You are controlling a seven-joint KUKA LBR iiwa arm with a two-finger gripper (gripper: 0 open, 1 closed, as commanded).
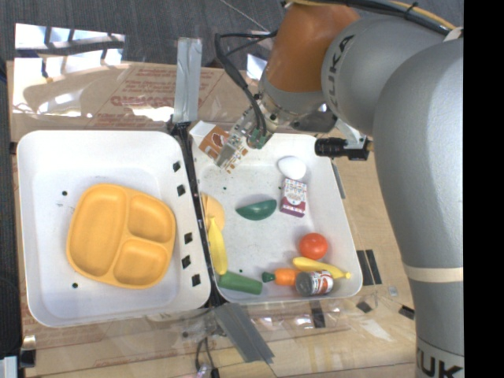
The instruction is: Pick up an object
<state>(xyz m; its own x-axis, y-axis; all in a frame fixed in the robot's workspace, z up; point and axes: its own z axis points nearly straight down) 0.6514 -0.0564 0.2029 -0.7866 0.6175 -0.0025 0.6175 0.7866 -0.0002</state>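
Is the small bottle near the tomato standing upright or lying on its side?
Lying on its side. The small bottle rests flat on the right bin floor, beside the banana, below the tomato.

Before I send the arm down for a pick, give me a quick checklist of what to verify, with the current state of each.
1. Tool over the right bin: ok, it sits above the bin's upper left corner.
2. Something between the tool's tips: cannot tell; a small orange and white item lies right beside it.
3. Targets available: ok; white egg, small carton, green leaf shape, tomato lie apart from each other.
4. Crowded spot: not ok; the bottle, carrot and banana touch along the bin's near edge.
5. Left bin: ok, the yellow divided tray lies flat.
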